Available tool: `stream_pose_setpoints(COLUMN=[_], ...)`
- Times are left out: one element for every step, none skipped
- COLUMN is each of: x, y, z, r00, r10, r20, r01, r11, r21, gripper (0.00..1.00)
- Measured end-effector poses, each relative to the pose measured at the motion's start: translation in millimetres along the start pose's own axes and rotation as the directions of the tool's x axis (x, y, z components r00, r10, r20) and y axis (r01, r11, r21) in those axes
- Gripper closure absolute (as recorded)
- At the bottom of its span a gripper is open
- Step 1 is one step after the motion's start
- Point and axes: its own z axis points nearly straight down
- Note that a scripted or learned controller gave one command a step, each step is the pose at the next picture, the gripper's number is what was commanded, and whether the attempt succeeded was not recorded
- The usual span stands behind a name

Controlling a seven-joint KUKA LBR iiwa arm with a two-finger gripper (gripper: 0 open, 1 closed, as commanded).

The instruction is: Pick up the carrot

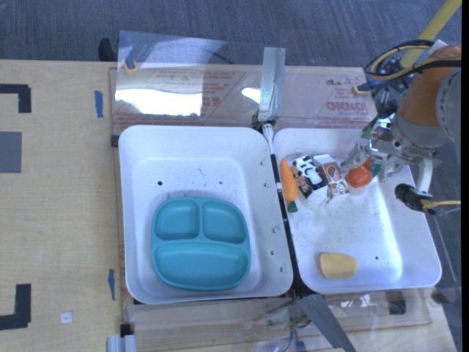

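Carrot [289,180]: lying along the left wall of the right bin [418,266], long axis running roughly twelve to six o'clock, its green end pointing toward six o'clock.

Tool [375,155]: hanging over the right bin's two o'clock corner, well apart from the carrot; whether it is clenched or released cannot be told at this angle.

Arm [429,101]: reaching in from three o'clock, its orange band showing above the wrist, black and yellow cables looping over it.

Red-orange round item [358,177]: sitting just beside the tool, on its seven o'clock side.

Black-and-white item [311,173]: resting just beside the carrot at its three o'clock, with a small printed packet [336,182] lying between it and the red-orange round item.

Yellow block [337,265]: lying near the right bin's six o'clock edge, well apart from the cluster above.

Left bin [146,160]: holding a teal divided plate [199,243] toward its six o'clock side.

Bench [55,196]: carrying both bins side by side, with clear plastic sheeting [183,86] standing along their twelve o'clock edge.
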Motion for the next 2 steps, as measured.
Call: stream_pose_setpoints(x=[0,-26], y=[1,-53], z=[-11,-120], r00=[1.000,0.960], r10=[-0.002,-0.281], r20=[0.003,0.007], r01=[0.002,0.281], r11=[1.000,0.960], r21=[-0.001,-0.003], gripper=[1.00,1.00])
